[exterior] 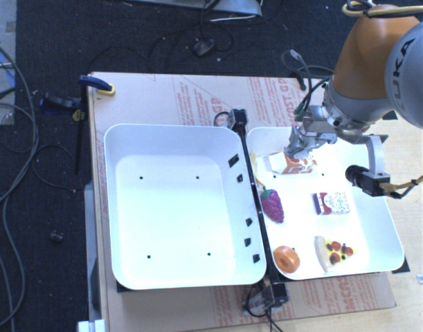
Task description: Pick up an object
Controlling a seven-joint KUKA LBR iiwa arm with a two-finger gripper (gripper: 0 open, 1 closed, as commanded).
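Arm: grey with an orange band, reaching in from the right over the far part of the right bin.
Gripper: low over the bin's far-left area, pointing down at an orange-and-white packet.
Fingers: their spread cannot be told from this angle; the wrist body covers them.
Orange-and-white packet: lies on the bin floor directly under the fingers, its near edge showing just below them; whether they touch or clasp it cannot be told.
Purple grape bunch: by the bin's left wall, nearer the camera than the packet.
Red-and-white carton: mid-bin, right of the grapes.
Orange fruit: near-left corner.
Pizza slice toy: just right of the orange fruit.
Left bin: white, beside the right bin on the worktop.
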